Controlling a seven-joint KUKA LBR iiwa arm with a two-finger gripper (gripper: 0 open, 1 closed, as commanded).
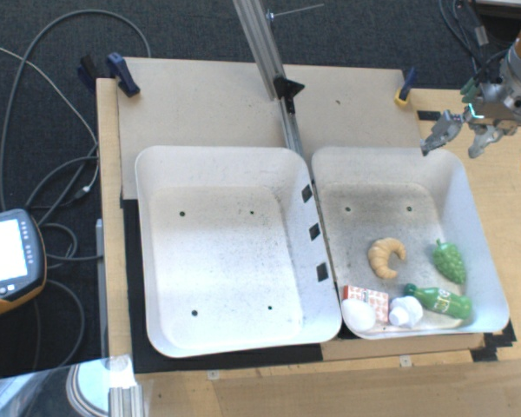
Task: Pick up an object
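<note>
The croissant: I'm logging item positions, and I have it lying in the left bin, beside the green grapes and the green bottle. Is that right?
Not quite. The croissant lies in the right bin, not the left one, as the camera view shows. The rest holds: the grapes and the green bottle lie close by it.

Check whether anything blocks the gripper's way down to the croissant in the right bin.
Nothing visible does. The gripper, fingers spread, hangs above the right bin's far right corner, and bare bin floor lies between it and the croissant. The green grapes lie apart to its right, the green bottle nearer the front wall.
</note>
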